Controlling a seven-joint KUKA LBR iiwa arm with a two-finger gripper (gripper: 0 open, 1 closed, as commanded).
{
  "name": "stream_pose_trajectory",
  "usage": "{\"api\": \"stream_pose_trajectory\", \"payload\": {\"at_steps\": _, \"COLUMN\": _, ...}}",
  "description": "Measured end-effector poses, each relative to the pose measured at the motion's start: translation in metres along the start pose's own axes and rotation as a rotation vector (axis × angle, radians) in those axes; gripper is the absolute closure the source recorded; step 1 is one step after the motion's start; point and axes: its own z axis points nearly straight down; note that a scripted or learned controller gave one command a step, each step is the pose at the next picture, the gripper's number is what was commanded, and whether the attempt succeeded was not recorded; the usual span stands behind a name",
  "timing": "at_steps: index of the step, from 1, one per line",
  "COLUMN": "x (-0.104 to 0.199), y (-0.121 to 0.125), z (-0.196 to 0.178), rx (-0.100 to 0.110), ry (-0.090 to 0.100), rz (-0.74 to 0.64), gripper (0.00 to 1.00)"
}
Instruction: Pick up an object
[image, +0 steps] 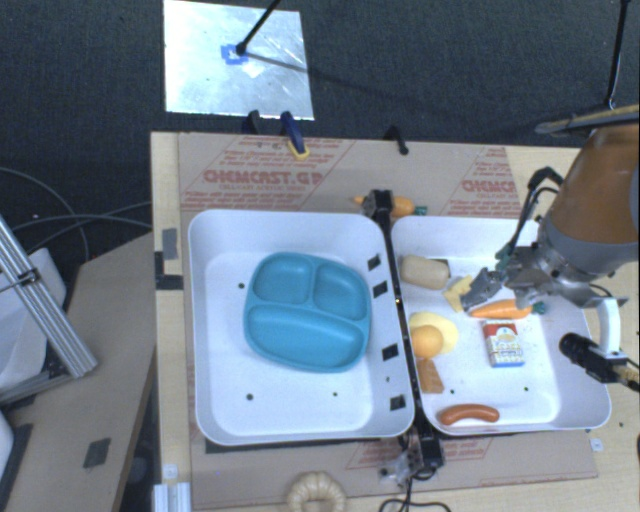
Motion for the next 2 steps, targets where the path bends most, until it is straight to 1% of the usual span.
{"api": "stream_pose_trajectory", "payload": {"at_steps": 1, "x": 0.0, "y": 0.003, "z": -0.007, "rx": -0.014, "ry": -0.002, "rz": -0.002, "gripper": 0.0}}
{"api": "stream_pose_trajectory", "payload": {"at_steps": 2, "x": 0.001, "y": 0.002, "z": 0.035, "rx": -0.009, "ry": -0.001, "rz": 0.0, "gripper": 0.0}}
